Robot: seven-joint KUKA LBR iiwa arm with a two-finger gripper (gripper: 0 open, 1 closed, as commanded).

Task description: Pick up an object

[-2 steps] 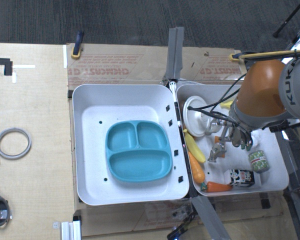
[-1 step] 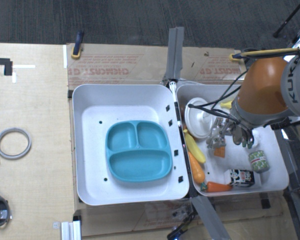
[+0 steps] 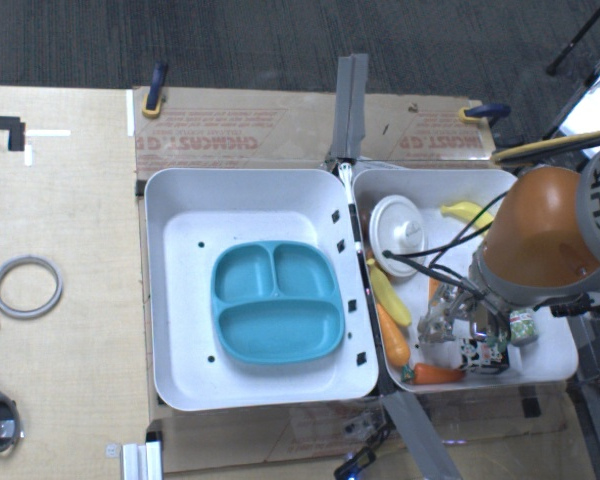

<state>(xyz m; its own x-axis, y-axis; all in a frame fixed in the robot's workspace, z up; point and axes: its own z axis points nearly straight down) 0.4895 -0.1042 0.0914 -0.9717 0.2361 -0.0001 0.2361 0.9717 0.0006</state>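
The gripper [image 3: 458, 330] is lowered into the right bin [image 3: 540, 368] near its front edge; its grip state cannot be told. A carrot [image 3: 435, 373] lies against that front edge, just beside it.

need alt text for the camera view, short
The arm's pincer is down in the right bin, among a yellow banana, an orange carrot, a white lidded bowl and other small items. The left bin holds a blue divided plate. A roll of tape lies on the bench to the left.
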